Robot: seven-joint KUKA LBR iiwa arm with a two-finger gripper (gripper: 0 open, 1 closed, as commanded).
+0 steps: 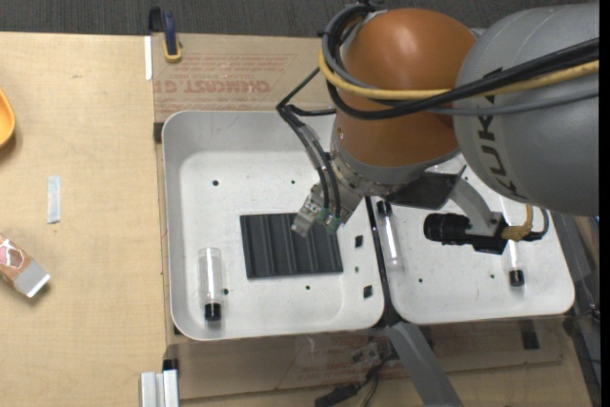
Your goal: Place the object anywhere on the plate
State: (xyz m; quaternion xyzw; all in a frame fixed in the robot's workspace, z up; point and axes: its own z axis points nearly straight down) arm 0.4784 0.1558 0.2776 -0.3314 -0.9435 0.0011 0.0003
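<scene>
Just below the gripper (315, 216) lies the dark ribbed rectangular plate (289, 246); the clear plastic tube (210, 281) lies well left, upright in view.

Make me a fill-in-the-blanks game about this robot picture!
1. The dark ribbed plate lies in the ___ white bin.
2. The clear tube has a ___ cap.
3. The band above the arm's wrist is ___.
4. The gripper is above the plate's top ___ corner.

Missing words: left; black; orange; right
</scene>
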